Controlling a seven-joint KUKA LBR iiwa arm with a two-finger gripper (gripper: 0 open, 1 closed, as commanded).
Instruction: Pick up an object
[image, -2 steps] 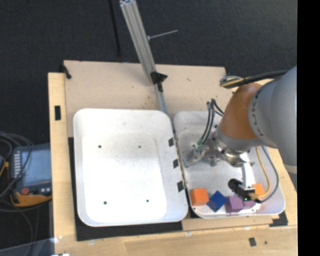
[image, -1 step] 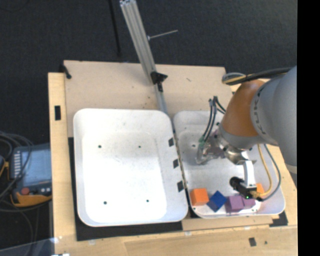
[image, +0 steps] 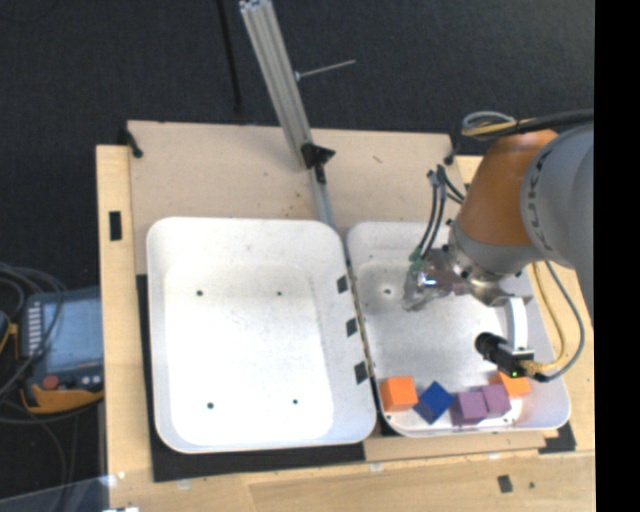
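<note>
Blocks wait at the right bin's near edge; your arm hangs above its middle.

Nearest you, along the near rim of the right bin (image: 400, 235), four blocks sit in a row: the orange block (image: 399, 392) at about 7 o'clock of the bin, the blue block (image: 435, 402) touching it, then the purple block (image: 479, 405) and a small orange piece (image: 516, 384) toward 5 o'clock. They likely crowd that rim because the bin floor slopes or earlier drops left them there, which makes the wall a hazard for any grasp. Farther in, the gripper (image: 422, 284) points toward 9 o'clock over bare floor, well apart from every block, and you cannot tell from here how it is set. The arm (image: 520, 200) comes in from 3 o'clock, wrist bent down. The left bin (image: 160, 240) lies at 9 o'clock.
</note>
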